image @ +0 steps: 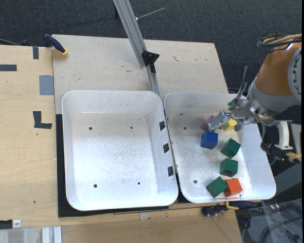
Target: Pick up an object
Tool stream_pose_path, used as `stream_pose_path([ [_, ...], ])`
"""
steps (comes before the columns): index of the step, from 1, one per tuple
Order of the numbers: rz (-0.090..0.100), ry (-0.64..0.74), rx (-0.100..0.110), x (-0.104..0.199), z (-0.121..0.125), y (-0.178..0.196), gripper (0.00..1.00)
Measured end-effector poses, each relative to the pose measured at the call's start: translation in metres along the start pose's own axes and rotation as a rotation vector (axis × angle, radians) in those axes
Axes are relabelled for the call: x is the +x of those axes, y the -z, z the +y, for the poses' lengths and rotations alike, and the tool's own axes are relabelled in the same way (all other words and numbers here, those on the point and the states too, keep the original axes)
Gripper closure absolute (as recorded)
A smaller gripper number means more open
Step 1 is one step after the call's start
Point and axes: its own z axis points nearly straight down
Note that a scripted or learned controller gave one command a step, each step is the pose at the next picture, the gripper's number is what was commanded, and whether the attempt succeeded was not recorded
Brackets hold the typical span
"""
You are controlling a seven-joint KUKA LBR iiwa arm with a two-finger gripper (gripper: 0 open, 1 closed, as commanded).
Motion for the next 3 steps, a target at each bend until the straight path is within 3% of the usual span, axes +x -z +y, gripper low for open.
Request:
stream_pose_path([
  [1,0.001,0.001,0.001,0.006,0.006,-0.061,0.00],
  [2,0.000,0.000,-0.001,0.007,0.005,-0.093,0.00],
  [3,0.001,0.001,-0.003,0.008,0.005,-0.082,1.00],
])
